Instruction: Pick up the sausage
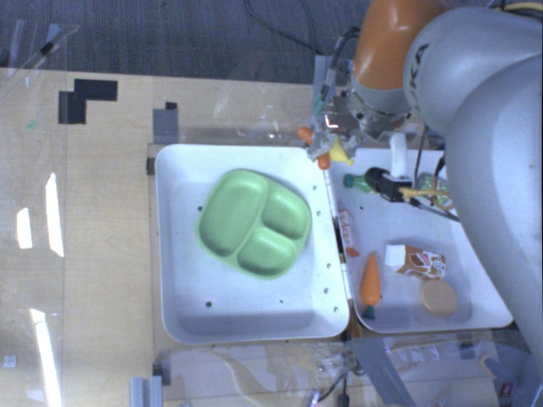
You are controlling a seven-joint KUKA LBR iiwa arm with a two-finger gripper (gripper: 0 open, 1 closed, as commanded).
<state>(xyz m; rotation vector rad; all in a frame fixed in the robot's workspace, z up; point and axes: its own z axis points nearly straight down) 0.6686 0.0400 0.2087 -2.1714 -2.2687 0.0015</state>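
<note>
Arm: grey KUKA arm [484, 100] with an orange band, reaching in from the right and covering the far right part of the right bin.
Gripper: gripper [323, 142] low over the far rim where the two bins meet.
Gripper state: cannot be told; the tip is small and blurred against the rim, and nothing can be seen held in it.
Sausage: sausage [345, 233], thin and reddish-brown, lying lengthwise against the left wall of the right bin, nearer the camera than the gripper and apart from it.
Carrot: carrot [370, 280], orange, near the front left corner of the right bin, just past the near end of the sausage.
Carton: small white-and-brown carton [416, 261] right of the carrot.
Disc: round tan disc [439, 298] just in front of the carton.
Left bin: left bin [182, 303], white, holding a green divided plate [254, 223] at its middle.
Right bin: right bin [475, 312], white, holding the sausage, carrot, carton and disc.
Small items: a yellow bit [341, 153] just beside the gripper; its kind is unclear.
</note>
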